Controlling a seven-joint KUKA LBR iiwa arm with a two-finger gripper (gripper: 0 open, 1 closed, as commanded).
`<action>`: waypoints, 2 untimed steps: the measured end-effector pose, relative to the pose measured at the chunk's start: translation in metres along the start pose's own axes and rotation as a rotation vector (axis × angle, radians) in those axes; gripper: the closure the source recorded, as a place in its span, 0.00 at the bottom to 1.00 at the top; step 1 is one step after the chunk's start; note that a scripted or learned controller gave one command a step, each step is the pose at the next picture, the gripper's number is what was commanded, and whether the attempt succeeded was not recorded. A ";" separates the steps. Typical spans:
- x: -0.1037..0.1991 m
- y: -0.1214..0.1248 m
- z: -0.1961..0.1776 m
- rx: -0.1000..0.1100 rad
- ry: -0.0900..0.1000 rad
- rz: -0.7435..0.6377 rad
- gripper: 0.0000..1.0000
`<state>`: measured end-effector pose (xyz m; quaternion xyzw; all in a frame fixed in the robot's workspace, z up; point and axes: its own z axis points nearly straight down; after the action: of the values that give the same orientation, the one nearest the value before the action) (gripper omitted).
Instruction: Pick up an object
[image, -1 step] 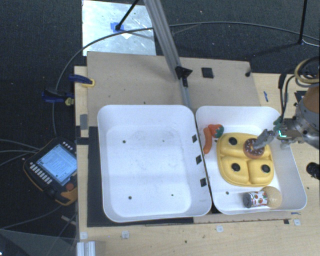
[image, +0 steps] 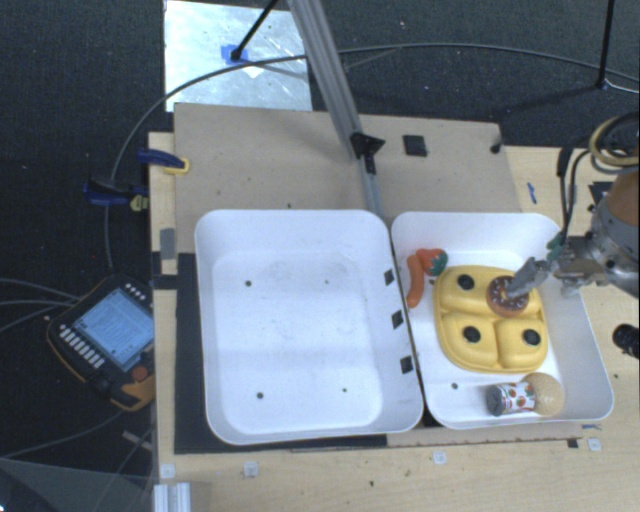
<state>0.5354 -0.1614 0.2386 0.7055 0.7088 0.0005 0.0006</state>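
So the grey two-finger gripper (image: 517, 291) comes in from the right and is down over the right-hand shallow white plastic bin (image: 580, 330), with its tip right on top of a small round brown ring-shaped thing (image: 499, 293). That ring sits on the upper right lobe of a big yellow moulded plastic block with four dark dimples (image: 490, 318), which takes up the middle of that bin. Honestly can't tell at this angle whether the claw is open or closed, or whether it's got the ring at all; the tip just overlaps it.

Other stuff in the same bin: an orange carrot-shaped toy with a green end (image: 420, 272) just left of the yellow block, and near the front edge a small patterned can lying on its side (image: 511, 399) touching a beige round ball (image: 545, 392). The left white bin (image: 290, 325) sits alongside.
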 end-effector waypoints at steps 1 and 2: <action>-0.008 0.005 0.047 0.003 0.000 0.004 0.00; -0.010 0.007 0.109 0.001 0.000 0.005 0.00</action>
<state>0.5427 -0.1710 0.1300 0.7071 0.7071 0.0003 0.0004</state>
